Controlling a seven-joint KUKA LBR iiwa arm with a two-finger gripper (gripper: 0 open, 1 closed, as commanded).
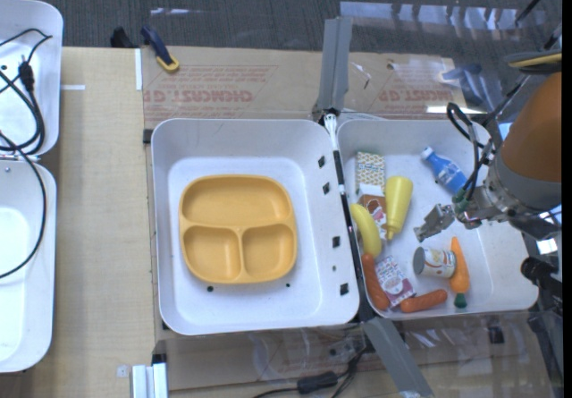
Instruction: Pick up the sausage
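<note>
Over the right bin: gripper [435, 223] is hanging above the bin floor, fingers spread, nothing between them.
Arm: grey wrist with orange band [541, 132] is reaching in from 3 o'clock.
Sausage [423, 301]: is lying flat near the right bin's [500, 284] front wall, at about 6 o'clock from the gripper, apart from it.
Second sausage-like piece [373, 283]: is lying along the bin's left wall, its lower end near the sausage's left tip.
Can [434, 262]: is lying on its side between gripper and sausage, just at 12 o'clock of the sausage.
Carrot [459, 269]: is sitting just at 3 o'clock of the can.
Packet [393, 278]: is resting at 9 o'clock of the can.
Banana [365, 226], yellow bottle [398, 205]: are sitting at 9 o'clock of the gripper.
Blue bottle [444, 170]: is lying at 12 o'clock of the gripper.
Left bin [170, 235]: is holding a yellow divided plate [239, 228].
</note>
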